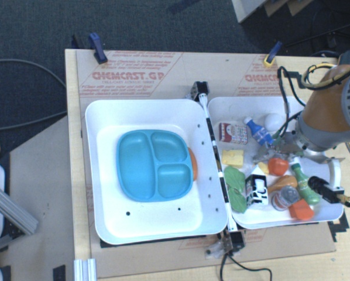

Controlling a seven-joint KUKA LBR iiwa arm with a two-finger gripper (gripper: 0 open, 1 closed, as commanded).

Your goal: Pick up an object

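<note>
Two white bins sit side by side on the table (pixel 134 75). Left bin (pixel 105 215) carries a blue divided plate (pixel 154 164) at its centre, with an orange sliver (pixel 193 163) showing at the plate's 3 o'clock edge.

Right bin (pixel 245 107) is crowded. A red-and-white carton (pixel 233 133) lies toward 11 o'clock; just beside it at 3 o'clock, a blue bottle (pixel 258 132). A yellow block (pixel 233 158) sits below the carton. A green leafy piece (pixel 236 187) runs along the bin's 9 o'clock wall. A black-and-white item (pixel 257 189) lies at centre, a red tomato-like piece (pixel 277 167) near it at 1 o'clock. A green bottle (pixel 305 187) and an orange-red piece (pixel 302 211) lie toward 5 o'clock, a round can (pixel 286 198) between them and the black-and-white item.

The arm (pixel 330 113) enters from 3 o'clock. The hand (pixel 274 152) is low over the bin's middle, among the blue bottle and red piece; whether it is released or clenched cannot be told from here
</note>
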